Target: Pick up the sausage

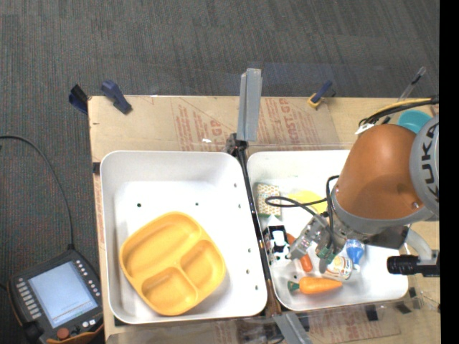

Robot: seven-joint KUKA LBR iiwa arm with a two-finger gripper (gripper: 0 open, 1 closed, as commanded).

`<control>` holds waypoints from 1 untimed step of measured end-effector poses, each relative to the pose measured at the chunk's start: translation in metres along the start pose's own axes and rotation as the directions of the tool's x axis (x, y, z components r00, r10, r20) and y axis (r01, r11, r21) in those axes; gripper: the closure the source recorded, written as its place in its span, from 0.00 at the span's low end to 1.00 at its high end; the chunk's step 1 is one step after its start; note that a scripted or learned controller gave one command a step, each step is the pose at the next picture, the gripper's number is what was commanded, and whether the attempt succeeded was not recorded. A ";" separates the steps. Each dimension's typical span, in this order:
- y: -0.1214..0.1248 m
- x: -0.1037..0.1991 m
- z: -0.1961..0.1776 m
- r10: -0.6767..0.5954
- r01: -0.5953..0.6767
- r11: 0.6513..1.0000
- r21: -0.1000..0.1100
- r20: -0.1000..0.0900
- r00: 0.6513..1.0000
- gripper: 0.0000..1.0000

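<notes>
The sausage [306, 263] is a small reddish-orange piece lying on the floor of the right bin [387, 289], near its front. My gripper [316, 246] hangs low over that bin, just above and slightly behind the sausage, under the arm's orange band [376, 174]. Nothing is visibly held in it. The arm's body hides the middle and right of the bin.
An orange carrot [320, 286] lies in front of the sausage, and a small bottle with a blue cap [347, 259] sits to its right. A patterned pouch [267, 192] and a yellow item [308, 196] lie farther back. The left bin [115, 170] holds a yellow divided plate [172, 262].
</notes>
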State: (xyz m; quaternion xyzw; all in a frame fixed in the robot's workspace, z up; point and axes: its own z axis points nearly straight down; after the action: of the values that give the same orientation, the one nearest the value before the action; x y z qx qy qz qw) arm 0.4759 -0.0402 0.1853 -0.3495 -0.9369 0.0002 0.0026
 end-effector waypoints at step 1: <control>0.020 -0.054 -0.061 -0.071 0.071 0.997 -0.002 0.003 0.997 1.00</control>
State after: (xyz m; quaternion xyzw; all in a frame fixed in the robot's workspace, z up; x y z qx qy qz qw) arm 0.5298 -0.0604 0.2463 -0.3162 -0.9487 -0.0002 0.0008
